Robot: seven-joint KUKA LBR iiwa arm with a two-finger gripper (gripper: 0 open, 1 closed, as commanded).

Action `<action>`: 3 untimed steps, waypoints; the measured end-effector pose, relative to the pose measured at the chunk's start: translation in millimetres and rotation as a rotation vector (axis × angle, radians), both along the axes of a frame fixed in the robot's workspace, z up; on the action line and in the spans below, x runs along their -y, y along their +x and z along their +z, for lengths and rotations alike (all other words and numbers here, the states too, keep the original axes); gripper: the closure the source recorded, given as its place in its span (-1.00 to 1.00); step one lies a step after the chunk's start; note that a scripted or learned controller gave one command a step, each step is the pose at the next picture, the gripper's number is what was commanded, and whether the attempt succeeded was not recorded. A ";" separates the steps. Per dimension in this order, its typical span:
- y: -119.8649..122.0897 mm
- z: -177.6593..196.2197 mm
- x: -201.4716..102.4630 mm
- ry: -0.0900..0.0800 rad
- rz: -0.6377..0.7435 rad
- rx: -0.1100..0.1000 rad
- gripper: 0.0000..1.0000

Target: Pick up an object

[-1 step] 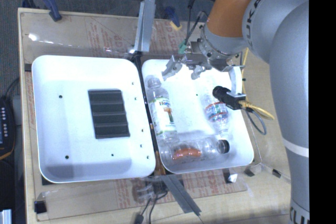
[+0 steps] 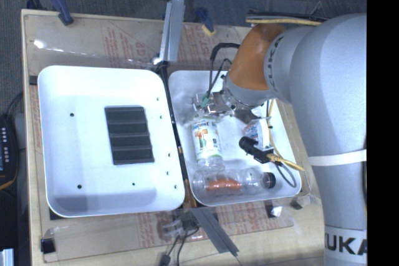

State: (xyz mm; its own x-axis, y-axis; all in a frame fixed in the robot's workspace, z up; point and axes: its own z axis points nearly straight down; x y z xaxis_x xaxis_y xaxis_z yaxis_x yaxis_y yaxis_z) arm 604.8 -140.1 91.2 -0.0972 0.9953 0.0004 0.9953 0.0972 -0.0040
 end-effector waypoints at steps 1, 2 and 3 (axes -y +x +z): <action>0.4 10.9 0.5 -0.001 0.004 -0.001 1.00; 48.0 101.2 -57.2 0.000 0.122 0.002 1.00; 40.5 107.4 -132.6 0.001 0.191 -0.002 1.00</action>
